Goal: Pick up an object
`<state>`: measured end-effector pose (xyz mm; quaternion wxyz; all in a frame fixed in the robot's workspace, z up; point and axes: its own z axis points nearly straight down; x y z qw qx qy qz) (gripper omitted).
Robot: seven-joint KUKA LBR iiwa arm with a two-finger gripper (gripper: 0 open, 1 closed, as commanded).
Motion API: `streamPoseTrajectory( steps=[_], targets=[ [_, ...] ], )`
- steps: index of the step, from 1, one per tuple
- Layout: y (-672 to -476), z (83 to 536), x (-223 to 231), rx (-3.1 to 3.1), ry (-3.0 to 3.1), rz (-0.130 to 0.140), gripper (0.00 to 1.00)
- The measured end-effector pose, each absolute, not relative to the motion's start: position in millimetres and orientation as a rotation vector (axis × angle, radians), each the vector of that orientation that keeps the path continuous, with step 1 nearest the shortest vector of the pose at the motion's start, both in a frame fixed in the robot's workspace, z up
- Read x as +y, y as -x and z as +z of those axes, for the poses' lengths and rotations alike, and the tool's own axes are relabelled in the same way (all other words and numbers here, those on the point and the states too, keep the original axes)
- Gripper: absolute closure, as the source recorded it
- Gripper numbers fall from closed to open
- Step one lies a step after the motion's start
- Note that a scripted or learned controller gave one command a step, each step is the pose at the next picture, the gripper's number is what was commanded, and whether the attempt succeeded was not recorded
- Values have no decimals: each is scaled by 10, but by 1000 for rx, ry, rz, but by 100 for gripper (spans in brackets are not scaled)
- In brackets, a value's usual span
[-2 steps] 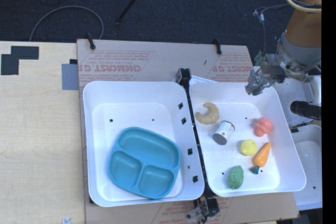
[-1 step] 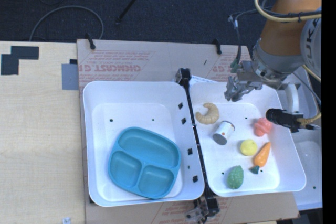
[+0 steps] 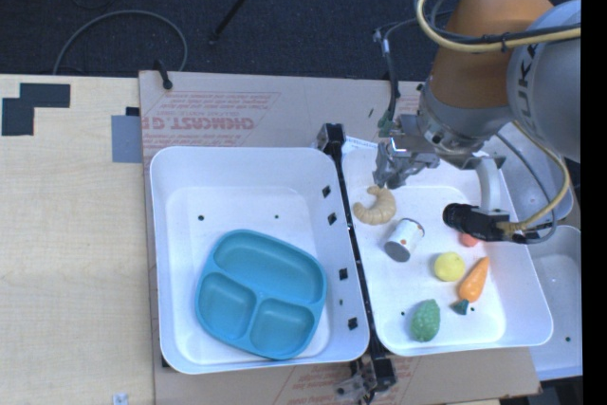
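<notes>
In the right bin (image 3: 531, 327) lie a tan croissant (image 3: 376, 207), a small white and grey can (image 3: 403, 239) on its side, a yellow lemon (image 3: 450, 266), an orange carrot (image 3: 474, 280) and a green bumpy fruit (image 3: 426, 321). My gripper (image 3: 386, 176) hangs at the bin's back left, just above the croissant's far end. A red thing (image 3: 469, 241) peeks out beside a black part of the arm. Nothing shows between the fingers.
The left bin (image 3: 180, 175) holds a blue compartment tray (image 3: 261, 292). A black clamp bar (image 3: 343, 242) runs between the two bins. The arm's grey and orange body (image 3: 493, 43) looms over the right bin's back. Cables lie on the dark floor behind.
</notes>
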<state>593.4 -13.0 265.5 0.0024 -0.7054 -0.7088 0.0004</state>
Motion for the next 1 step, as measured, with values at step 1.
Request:
streamPoseTrajectory(
  steps=[1],
  targets=[
    [-5818, 2662, 381, -2224, 2212, 3, 100]
  ],
)
